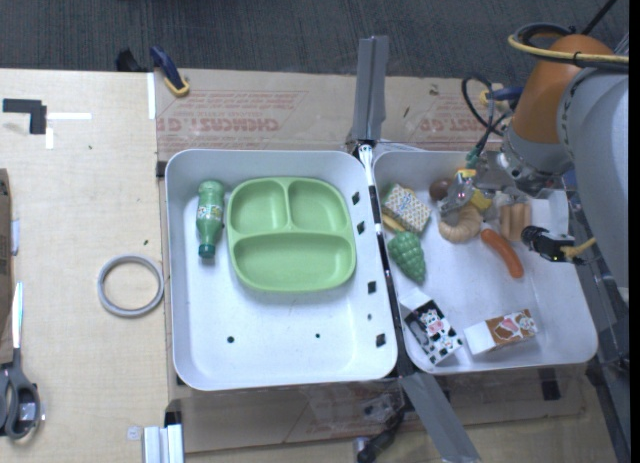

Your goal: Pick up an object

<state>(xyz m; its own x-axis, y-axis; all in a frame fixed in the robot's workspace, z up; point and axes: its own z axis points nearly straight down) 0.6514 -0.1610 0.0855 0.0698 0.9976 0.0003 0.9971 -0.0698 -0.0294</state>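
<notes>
My gripper (463, 194) hangs low over the far end of the right bin (560, 346), just above a tan doughnut-shaped pastry (460, 228) and beside a small brown piece (440, 189). Around it lie a sandwich wedge (404, 208), a green grape bunch (408, 256), an orange carrot (503, 252) and a pale bread roll (514, 218). Nearer the front sit a black-and-white carton (433, 332) and a small printed box (505, 331). The left bin (190, 341) holds a green bottle (208, 217) and a green divided plate (292, 234).
The arm's grey body and orange band (560, 91) fill the upper right, with cables looping over the right bin's far corner. A raised divider (378, 261) separates the bins. A tape ring (130, 284), scissors (16, 396) and a blue clamp (170, 70) lie on the bench to the left.
</notes>
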